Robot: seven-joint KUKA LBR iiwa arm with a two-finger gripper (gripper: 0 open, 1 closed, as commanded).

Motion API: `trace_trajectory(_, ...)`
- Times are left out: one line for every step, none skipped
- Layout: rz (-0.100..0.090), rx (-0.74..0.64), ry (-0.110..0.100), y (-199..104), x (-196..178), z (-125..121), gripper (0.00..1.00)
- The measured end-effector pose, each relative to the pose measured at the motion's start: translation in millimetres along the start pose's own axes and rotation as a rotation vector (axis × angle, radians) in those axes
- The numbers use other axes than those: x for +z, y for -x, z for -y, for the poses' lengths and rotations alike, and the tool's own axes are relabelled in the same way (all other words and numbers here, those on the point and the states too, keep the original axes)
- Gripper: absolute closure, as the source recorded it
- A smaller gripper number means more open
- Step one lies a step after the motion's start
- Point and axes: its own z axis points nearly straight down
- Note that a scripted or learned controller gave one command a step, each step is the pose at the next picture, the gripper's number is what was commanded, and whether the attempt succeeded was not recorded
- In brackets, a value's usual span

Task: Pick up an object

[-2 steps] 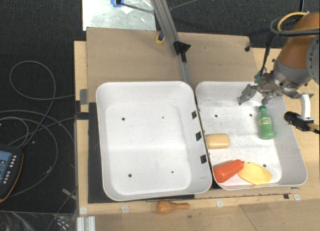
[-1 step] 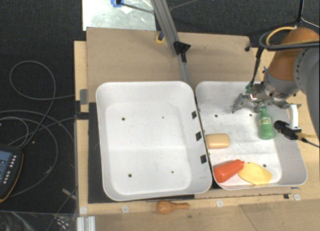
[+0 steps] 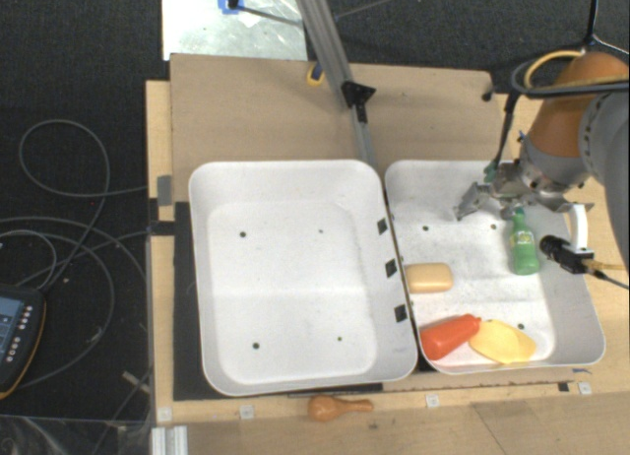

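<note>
The worktop (image 3: 266,108) carries two white bins side by side. The left bin (image 3: 295,276) has nothing in it that the arm could take; the right bin (image 3: 463,246) holds all the candidates. The arm (image 3: 576,118) reaches in from the right, and its hand (image 3: 492,197) hangs over the far part of the right bin, above bare floor, with nothing between its fingers. How wide those fingers stand cannot be told from this slant.

A green bottle (image 3: 524,244) lies just beside the hand, the nearest target. A tan block (image 3: 429,277) sits against the dividing wall, and a red piece (image 3: 450,335) and a yellow piece (image 3: 504,342) touch each other in the near corner.

Risks, as a judgement: descending where it hangs, the hand would probably close on empty floor. Going for the bottle, a finger landing on its rounded side could roll it away (likely slippery plastic). The touching pair may be nudged rather than gripped, and the block's wall leaves little finger room.
</note>
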Motion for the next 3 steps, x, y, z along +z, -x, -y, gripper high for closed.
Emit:
trace_trajectory(0.001, -0.003, 0.003, 0.1, -11.8, -1.3, 1.0)
trace_trajectory(0.001, 0.005, 0.006, 4.0, -74.4, 3.2, 1.0)
trace_trajectory(0.002, 0.0, 0.008, -0.3, -139.2, -1.2, 1.0)
